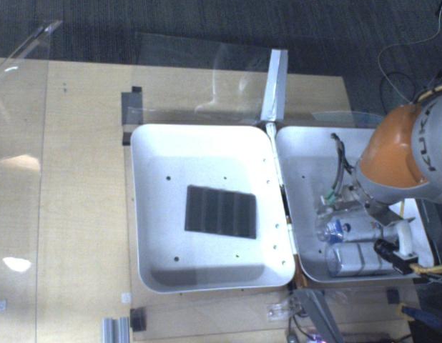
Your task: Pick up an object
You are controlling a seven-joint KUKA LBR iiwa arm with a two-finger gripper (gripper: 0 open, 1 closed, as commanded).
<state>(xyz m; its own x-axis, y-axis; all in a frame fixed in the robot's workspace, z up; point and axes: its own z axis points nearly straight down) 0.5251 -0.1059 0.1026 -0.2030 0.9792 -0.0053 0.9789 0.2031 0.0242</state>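
Two bins: left bin (207, 133) and right bin (307, 164), white, side by side; the claw (334, 207) sits low inside the right one, under the orange-banded wrist.
State of claw: cannot tell whether released or clenched; wrist and glare cover the tip. No grasp is visible.
Nearest thing: clear item with blue cap (336, 229), just below the claw in the view, touching it or nearly so.
Next thing: grey cylinder (355, 258), beyond the clear item from the claw, lying on its side along the bin's near wall, close against the clear item.
Farthest thing: dark ribbed pad (221, 211), well apart from the claw, across the shared rim, flat in the middle of the left bin.
Likely target: the clear item with blue cap, judged by closeness alone.
Risk, slip: a clear, rounded body probably squirts sideways if the claw closes off-centre.
Risk, crowding: two things lie pressed together; the claw may catch both, or wedge between them and lift neither.
Risk, rolling: the grey cylinder can roll when nudged and shift its neighbour.
Risk, wall: little room near the bin's corner; a low descent may strike floor or wall.
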